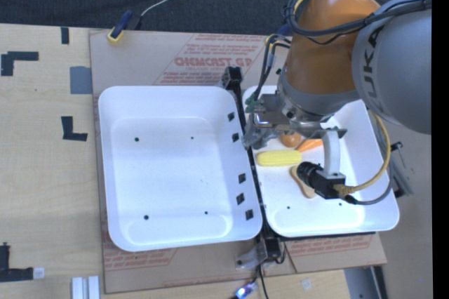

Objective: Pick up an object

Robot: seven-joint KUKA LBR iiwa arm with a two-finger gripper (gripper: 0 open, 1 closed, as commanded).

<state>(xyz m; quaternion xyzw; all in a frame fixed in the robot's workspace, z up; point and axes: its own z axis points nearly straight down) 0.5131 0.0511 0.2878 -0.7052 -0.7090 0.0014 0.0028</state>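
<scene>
One long yellow corn cob point(278, 159), lying flat, right bin point(365, 220)

right bin point(365, 220): corn point(278, 159) left of bread point(304, 183) | arm point(330, 45) above | left bin point(168, 171) beside

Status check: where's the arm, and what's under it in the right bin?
Arm low over right bin. Gripper near its left wall. Yellow corn, orange piece, tan piece lying loose.
</scene>
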